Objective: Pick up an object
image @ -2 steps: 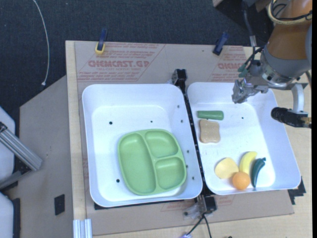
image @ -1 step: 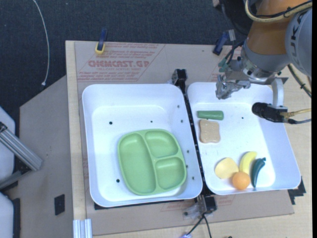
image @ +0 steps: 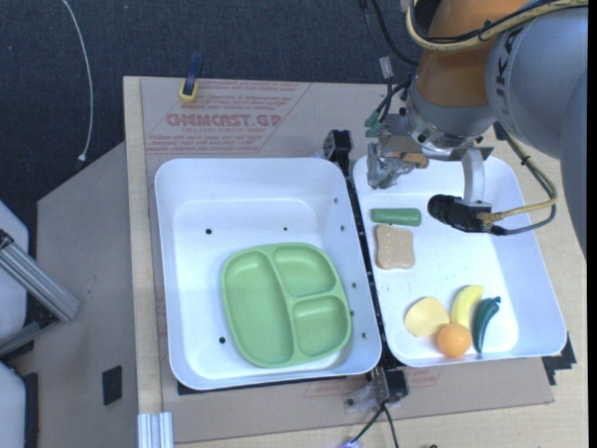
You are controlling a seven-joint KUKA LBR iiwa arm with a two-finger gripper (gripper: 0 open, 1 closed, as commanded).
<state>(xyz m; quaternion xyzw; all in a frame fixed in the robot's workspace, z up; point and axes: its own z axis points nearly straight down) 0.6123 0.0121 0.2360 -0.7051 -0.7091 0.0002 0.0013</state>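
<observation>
Two white bins sit side by side on the bench, and the count splits unevenly. The left bin (image: 177, 250) carries one thing, a green tray (image: 284, 303) with three compartments, lying toward its 5 o'clock corner. The right bin (image: 532, 259) carries six: one green bean (image: 395, 217) near its 11 o'clock end, one tan toast (image: 395, 247) just beside it at 6 o'clock, and a cluster down at the bin's 6 o'clock end made of one pale yellow lump (image: 425, 315), one orange (image: 454, 341) touching it, one banana (image: 465, 304) and one dark green pepper (image: 485, 321) side by side. One arm (image: 466, 35) comes in from the right, and its gripper (image: 384, 168) hangs over the right bin's 11 o'clock corner, above the bean; whether its fingers are spread or closed, I cannot tell, and nothing shows between them. On the cardboard (image: 224, 110) behind the bins, red print reads "CHEMCAST GP", with smaller lines under it too fine to read. One yellow and blue clip (image: 190, 80) sits at the cardboard's 12 o'clock edge.
</observation>
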